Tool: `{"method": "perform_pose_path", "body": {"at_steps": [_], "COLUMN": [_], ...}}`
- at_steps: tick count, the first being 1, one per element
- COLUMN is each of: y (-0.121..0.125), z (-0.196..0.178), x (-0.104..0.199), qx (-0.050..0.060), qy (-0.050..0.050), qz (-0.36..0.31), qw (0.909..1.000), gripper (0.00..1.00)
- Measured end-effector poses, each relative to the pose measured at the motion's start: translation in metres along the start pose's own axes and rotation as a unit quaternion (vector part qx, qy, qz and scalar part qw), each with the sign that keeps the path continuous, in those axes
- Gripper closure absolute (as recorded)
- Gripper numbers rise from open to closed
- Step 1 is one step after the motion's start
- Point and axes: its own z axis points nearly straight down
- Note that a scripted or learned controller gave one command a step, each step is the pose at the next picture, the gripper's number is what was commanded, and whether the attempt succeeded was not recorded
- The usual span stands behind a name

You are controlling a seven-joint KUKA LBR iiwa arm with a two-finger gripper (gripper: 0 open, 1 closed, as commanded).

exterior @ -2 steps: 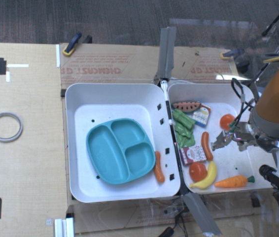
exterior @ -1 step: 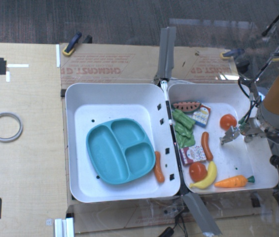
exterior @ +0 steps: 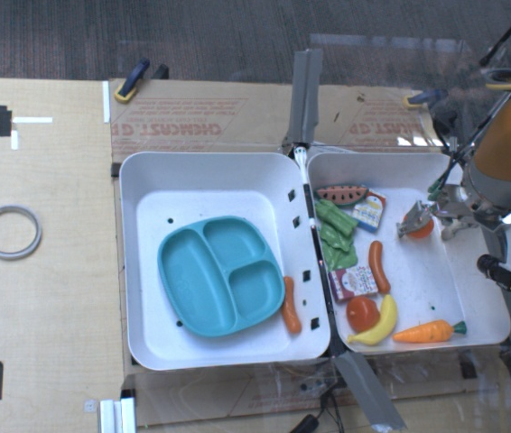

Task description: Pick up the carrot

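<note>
Carrot [exterior: 428, 332] at right bin's front edge, well apart from end effector [exterior: 429, 220]

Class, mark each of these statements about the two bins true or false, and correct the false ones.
1. The carrot lies in the right bin. True.
2. The blue plate sits in the right bin. False: it sits in the left bin.
3. The banana touches the tomato. True.
4. The gripper is directly over the carrot. False: it is nearer the bin's far side, by a small red thing.
5. A roll of tape lies inside the left bin. False: it lies on the bench, outside.
</note>
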Motion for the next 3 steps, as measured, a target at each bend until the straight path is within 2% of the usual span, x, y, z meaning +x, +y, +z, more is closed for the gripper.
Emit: {"method": "perform_pose_path", "body": {"at_steps": [1, 2, 3], "y": [0.003, -0.026, -0.022], "z": [-0.002, -0.044, -0.003], "x": [0.011, 0.022, 0.008], "qx": [-0.003, -0.002, -0.004], "qy": [-0.007, -0.006, -0.001], "qz": [0.081, 0.155, 0.285], "qw": [0.9967, 0.9879, 0.9586], "gripper": [0.0, 0.0, 0.0]}}
